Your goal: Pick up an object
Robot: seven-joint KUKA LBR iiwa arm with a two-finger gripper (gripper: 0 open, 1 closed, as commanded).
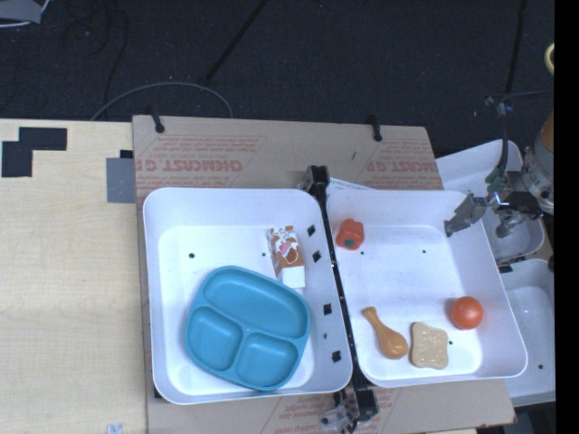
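The right bin (pixel 407 269) holds a red-orange pepper toy (pixel 349 233) at its far left corner. A red tomato (pixel 466 313), a tan drumstick (pixel 386 332) and a slice of toast (pixel 429 345) lie near its front. My gripper (pixel 487 219) hangs over the bin's far right rim, well away from each of these. It is open, with nothing between its fingers (pixel 463 213). In the left bin (pixel 172 251) there is a blue divided plate (pixel 246 326) and a small printed packet (pixel 288 253).
A black divider (pixel 330 287) runs between the two bins. Both bins rest on a cardboard sheet (pixel 271 156). White plastic parts (pixel 534 315) sit to the right of the right bin. The wooden bench (pixel 63 278) spreads out to the left.
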